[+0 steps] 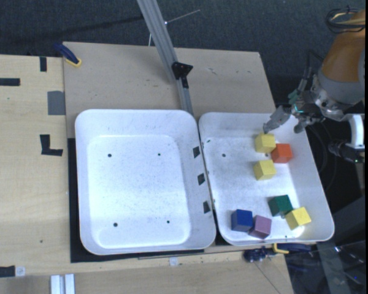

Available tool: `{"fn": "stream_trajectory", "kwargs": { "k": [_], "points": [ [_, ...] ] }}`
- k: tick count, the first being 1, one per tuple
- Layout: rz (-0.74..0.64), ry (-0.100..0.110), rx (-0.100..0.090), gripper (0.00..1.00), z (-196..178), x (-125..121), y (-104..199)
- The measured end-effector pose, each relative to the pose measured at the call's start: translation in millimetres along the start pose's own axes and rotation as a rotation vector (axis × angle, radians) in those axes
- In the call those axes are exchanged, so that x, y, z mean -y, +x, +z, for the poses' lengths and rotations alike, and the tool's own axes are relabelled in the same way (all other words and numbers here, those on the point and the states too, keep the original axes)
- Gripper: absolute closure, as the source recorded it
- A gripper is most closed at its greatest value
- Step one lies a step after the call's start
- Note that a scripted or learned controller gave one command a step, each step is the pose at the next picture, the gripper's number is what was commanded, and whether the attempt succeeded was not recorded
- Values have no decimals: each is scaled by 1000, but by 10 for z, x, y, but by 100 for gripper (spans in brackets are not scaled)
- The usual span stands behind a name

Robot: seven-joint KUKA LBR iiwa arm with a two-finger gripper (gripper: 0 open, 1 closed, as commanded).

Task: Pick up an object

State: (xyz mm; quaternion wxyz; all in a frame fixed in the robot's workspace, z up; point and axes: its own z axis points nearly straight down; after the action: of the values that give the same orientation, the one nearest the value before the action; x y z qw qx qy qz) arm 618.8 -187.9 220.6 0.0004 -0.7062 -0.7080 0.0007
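I've got the arm [342, 66] in from the right, orange band up top, wrist tilted down over the far right corner of the right-hand bin [233, 127]. The gripper [288, 122] hangs just above that bin's upper right part with its two fingers spread apart, one grey finger [275, 121] angled down toward the left, the other nearer the bin's right rim, and nothing sits between them. Just below the left fingertip is a yellow cube [265, 143], close but I can't say whether they touch. An orange cube [281, 153] sits right against that yellow one on its lower right. A second yellow cube [264, 169] lies a little lower, on its own. Down at the near end I see a green cube [280, 204] beside a third yellow cube [298, 217], and a blue cube [241, 219] touching a pink cube [261, 225]. The left-hand bin [86, 133] lies alongside, its rim meeting the right bin's.
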Motion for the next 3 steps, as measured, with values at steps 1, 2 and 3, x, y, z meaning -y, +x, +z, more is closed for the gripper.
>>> {"fn": "stream_trajectory", "kwargs": {
  "k": [1,2,3],
  "points": [
    [0,0,1,0,-1,0,-1],
    [1,6,-1,0,616,84,-12],
    [0,1,-2,0,1065,60,75]
  ]
}}
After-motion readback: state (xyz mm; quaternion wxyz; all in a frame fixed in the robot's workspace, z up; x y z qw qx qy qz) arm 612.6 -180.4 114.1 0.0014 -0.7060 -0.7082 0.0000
